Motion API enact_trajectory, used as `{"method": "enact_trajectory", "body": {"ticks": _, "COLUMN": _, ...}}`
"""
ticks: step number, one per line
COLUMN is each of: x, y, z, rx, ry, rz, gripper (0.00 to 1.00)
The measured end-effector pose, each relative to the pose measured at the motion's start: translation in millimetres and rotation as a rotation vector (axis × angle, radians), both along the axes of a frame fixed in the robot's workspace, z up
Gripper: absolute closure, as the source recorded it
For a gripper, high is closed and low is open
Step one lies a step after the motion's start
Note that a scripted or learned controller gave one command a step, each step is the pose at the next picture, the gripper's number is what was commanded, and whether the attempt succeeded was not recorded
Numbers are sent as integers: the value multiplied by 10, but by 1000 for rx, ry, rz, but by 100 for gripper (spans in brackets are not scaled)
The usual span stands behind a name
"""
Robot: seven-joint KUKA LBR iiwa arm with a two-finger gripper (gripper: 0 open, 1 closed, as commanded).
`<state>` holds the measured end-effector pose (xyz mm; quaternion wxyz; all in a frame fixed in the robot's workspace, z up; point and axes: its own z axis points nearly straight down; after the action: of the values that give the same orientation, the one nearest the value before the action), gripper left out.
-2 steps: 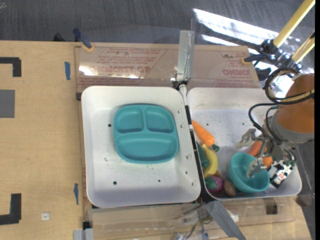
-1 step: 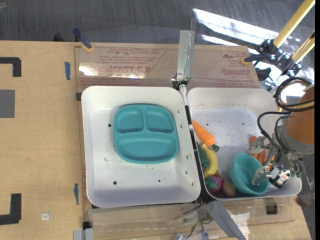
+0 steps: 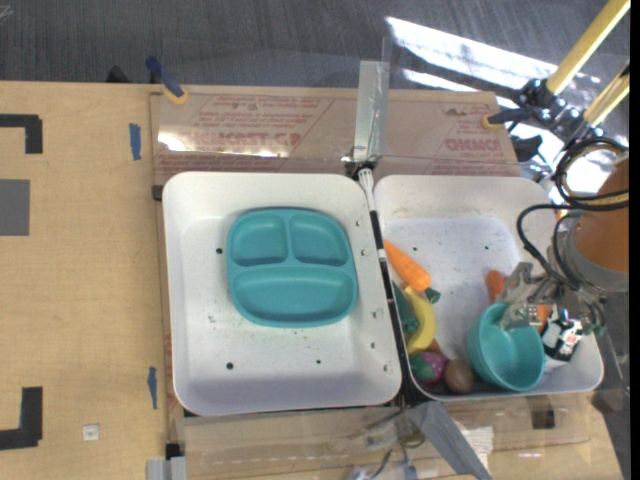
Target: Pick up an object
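The right bin holds several toy items. An orange carrot lies by its left wall, with a yellow banana just below it. A pink and green fruit and a brown piece sit at the front. A teal cup stands at the front right. My gripper hangs low over the cup's upper rim, close to or touching it. A small orange piece lies just left of the gripper. The grey arm with its orange band enters from the right.
The left bin carries a teal divided plate near its middle. A metal divider rises behind the seam between the bins. Cables and yellow rods cross the upper right, and a wooden benchtop lies to the left.
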<state>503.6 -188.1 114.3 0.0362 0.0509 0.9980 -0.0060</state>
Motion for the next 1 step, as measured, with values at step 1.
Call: {"method": "enact_trajectory", "body": {"ticks": 1, "x": 482, "y": -161, "z": -114, "rx": 18, "ry": 36, "rz": -126, "gripper": 100}}
